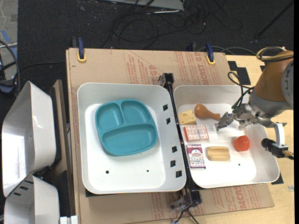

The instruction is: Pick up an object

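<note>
The right bin (261, 171) holds several small objects: a brown drumstick-shaped piece (206, 111), a yellow cheese wedge (187, 117), a red-and-white packet (196, 133), a pink packet (195, 156), a tan bread-like block (218, 153) and a red ball (242, 143). My gripper (225, 121) hangs over the bin's upper middle, just right of the drumstick's thin end and above the red ball. Nothing shows between its fingers.
The left bin (88, 167) carries a teal divided plate (126, 126). A black divider (174, 134) runs between the bins. Grey tubs (28, 139) stand off the bench at the left. Cables lie on the dark floor behind.
</note>
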You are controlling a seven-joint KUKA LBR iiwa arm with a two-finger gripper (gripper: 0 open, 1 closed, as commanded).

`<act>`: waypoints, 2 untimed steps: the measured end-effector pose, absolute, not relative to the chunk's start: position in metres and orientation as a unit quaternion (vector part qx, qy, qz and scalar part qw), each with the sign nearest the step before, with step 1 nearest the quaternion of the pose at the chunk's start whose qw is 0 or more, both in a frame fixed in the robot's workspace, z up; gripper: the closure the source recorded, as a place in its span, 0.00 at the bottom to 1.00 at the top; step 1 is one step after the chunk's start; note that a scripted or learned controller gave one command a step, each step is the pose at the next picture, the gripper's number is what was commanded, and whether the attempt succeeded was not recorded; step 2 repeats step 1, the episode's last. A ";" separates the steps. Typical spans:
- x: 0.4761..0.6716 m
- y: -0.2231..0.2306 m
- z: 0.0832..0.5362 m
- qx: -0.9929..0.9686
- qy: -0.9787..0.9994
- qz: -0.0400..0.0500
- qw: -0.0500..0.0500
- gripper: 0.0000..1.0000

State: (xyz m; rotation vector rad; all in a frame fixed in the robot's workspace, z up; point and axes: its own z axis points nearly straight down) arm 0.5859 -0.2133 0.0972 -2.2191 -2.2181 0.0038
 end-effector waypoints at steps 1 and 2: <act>0.588 -0.214 0.111 -0.707 -0.707 0.000 -0.001 1.00; 0.588 -0.214 0.111 -0.707 -0.707 0.000 -0.001 1.00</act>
